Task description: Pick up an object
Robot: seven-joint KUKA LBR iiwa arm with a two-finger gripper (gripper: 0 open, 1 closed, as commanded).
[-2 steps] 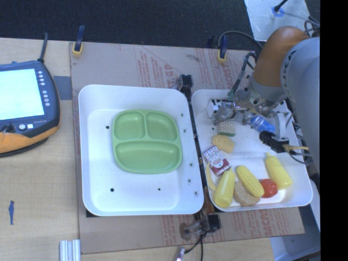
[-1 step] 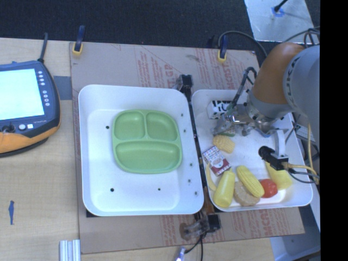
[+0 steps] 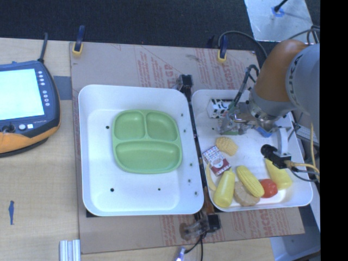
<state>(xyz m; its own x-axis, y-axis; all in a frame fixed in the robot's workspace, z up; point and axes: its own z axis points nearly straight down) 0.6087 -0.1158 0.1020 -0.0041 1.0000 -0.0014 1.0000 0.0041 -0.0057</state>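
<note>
Reaching in from the right, the arm (image 3: 288, 75) hangs over the back of the right bin (image 3: 304, 203), its orange band above the wrist. The gripper (image 3: 235, 123) sits low near the bin's back-left corner, just beside a black-and-white patterned piece (image 3: 219, 108); from this angle I cannot tell its state.

Right bin contents, front half:
- corn piece (image 3: 226, 145), pale yellow, ridged, just in front of the gripper, apart from it.
- small packet (image 3: 216, 160), red and white, tilted, near the left wall.
- yellow bottle (image 3: 224, 188), lying slanted, touching the corn cob (image 3: 249, 180) on its right.
- cob: yellow, kernel rows visible, lying over a tan flat item (image 3: 246, 198).
- red piece (image 3: 268, 187), round, between the cob and a yellow banana-like piece (image 3: 278, 171) with a dark tip.

Nothing is seen between the gripper's parts; all items rest on the bin floor.

Left bin (image 3: 92, 145): a green divided plate (image 3: 147, 141), three compartments, lying flat at the centre.

A tablet (image 3: 24, 105) with an orange-edged case lies on the bench, well left of the bins.
</note>
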